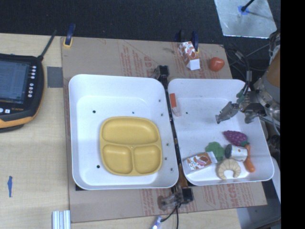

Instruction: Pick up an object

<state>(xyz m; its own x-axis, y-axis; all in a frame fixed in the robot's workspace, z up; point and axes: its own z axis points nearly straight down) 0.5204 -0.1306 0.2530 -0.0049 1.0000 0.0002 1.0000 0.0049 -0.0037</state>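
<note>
Because the toy food, a purple plastic grape bunch [235, 137] among it, lies clustered in the right white bin's [200, 95] near corner, the gripper [238, 111] hovers just above with fingers apart, holding nothing.

Pale wood worktop [28, 175] under brown cardboard sheet [119, 56]; dark carpet floor [119, 6] beyond; grey floor panel [243, 11] top right; orange-edged tablet [16, 89] at left
</note>
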